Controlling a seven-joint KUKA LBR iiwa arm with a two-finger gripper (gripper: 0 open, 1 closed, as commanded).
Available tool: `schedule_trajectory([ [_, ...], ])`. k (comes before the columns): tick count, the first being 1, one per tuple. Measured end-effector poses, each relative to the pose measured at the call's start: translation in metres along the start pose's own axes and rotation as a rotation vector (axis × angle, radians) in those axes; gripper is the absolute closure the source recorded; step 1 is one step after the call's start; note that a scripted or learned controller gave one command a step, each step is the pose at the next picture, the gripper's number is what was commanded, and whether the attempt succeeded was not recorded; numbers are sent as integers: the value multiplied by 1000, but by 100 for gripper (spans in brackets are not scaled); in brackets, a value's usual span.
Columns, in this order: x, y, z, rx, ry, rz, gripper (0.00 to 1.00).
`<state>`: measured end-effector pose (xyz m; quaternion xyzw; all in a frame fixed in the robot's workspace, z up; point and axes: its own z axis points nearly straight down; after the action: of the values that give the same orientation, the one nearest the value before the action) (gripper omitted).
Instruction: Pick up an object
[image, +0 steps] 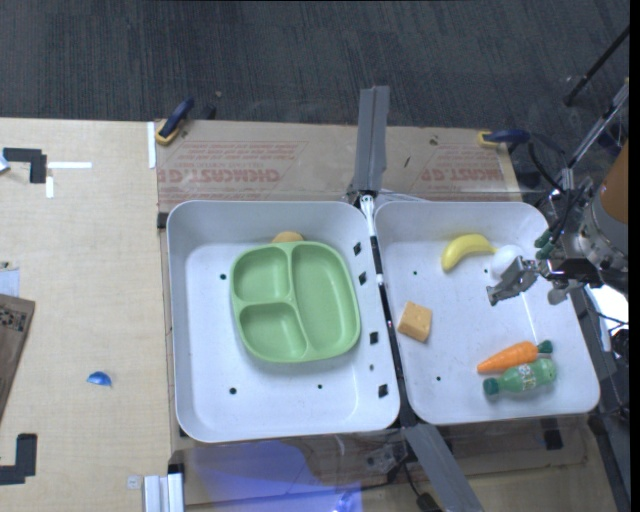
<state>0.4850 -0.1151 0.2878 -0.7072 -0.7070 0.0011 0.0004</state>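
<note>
Green bottle (521, 377) sits nearest the camera, lying on its side in the right bin (440, 390), with the carrot (508, 356) touching it just behind. Using the carrot as reference: the cheese-like yellow block (415, 322) is well to its left, the banana (465, 249) is well behind it toward the far wall, and the gripper (516, 279) hangs behind and slightly right of it, between carrot and banana. Something small and white sits beside the banana under the gripper, too blurred to identify. Claw looks spread apart with nothing between the fingers, though the view is soft there, so treat that as probable. No object is lifted yet; all candidates rest on the bin floor. For the pick, I'd go for the block or the banana: both stand apart from neighbours, so fingers can straddle cleanly. Carrot and bottle touch, so a descent there risks nudging one while closing on the other. Align the fingers across the narrow axis and come straight down. Left bin (200, 330), far left of the carrot, holds a green divided plate (296, 301) with a small orange-yellow thing (288, 238) peeking out behind it.
</note>
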Motion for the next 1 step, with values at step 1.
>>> schedule_trajectory([
  [1, 64, 60, 81, 4, 0, 114, 0],
])
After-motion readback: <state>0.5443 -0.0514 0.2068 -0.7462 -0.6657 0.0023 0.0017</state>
